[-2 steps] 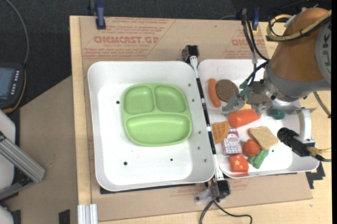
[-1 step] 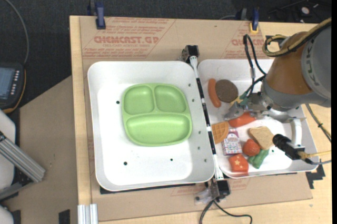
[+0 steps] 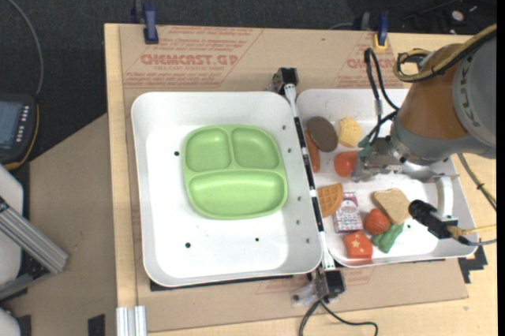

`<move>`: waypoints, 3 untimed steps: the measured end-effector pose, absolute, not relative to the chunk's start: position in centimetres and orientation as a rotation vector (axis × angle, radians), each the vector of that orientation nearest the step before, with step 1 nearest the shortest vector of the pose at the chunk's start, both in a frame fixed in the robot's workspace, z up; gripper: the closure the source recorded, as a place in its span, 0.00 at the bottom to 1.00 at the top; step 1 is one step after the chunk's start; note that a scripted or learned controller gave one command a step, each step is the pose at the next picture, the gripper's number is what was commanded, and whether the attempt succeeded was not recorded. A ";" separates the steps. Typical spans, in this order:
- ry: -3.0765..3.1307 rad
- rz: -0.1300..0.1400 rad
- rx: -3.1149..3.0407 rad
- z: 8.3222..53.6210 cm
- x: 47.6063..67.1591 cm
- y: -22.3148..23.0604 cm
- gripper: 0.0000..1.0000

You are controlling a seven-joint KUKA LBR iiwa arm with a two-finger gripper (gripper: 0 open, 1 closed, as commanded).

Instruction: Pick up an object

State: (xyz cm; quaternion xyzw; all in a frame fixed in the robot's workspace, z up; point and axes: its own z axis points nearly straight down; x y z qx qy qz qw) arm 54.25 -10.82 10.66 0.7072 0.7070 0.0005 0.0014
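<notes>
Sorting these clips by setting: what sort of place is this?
Probably a robotics lab bench: two clamped white bins, toy food such as a bread slice beside a green divided plate, and cabling around the arm.

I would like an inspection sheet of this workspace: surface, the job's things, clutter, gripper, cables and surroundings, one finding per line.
Surface: bench bears the left bin and the right bin side by side.
Job's things: toy foods in the right bin, among them a brown oval piece, a waffle, a bread slice and a strawberry.
Clutter: green divided plate in the left bin.
Gripper: gripper low over the right bin, beside a red tomato; no object seen between its fingers.
Cables: black cables along the arm.
Surroundings: dark floor; blue clamps at the bench's far edge.
</notes>
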 end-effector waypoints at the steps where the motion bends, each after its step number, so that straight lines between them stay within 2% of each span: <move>1: 2.219 0.001 2.221 10.6 54.2 -10.8 0.00; 2: 2.220 0.003 2.216 8.4 59.9 -11.4 0.00; 3: 2.224 -0.002 2.225 8.5 57.6 -10.2 0.00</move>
